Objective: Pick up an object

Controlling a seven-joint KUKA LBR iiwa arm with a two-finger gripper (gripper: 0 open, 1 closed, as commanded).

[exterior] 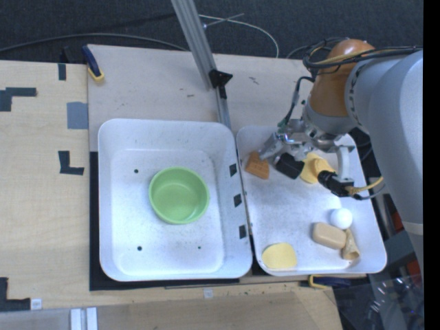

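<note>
In the right bin lie an orange-brown block at the upper left, a yellow piece under the wrist, a white ball, a tan block and a flat yellow disc. My gripper hangs low over the bin's upper part, its dark fingers spread apart. The orange-brown block sits just left of the fingertips, touching or nearly so, and nothing lies between the fingers.
The left bin holds a green bowl. A slanted metal pole crosses above the bins' divide. Cables run along the back of the bench. The arm's grey body covers the right bin's far right side.
</note>
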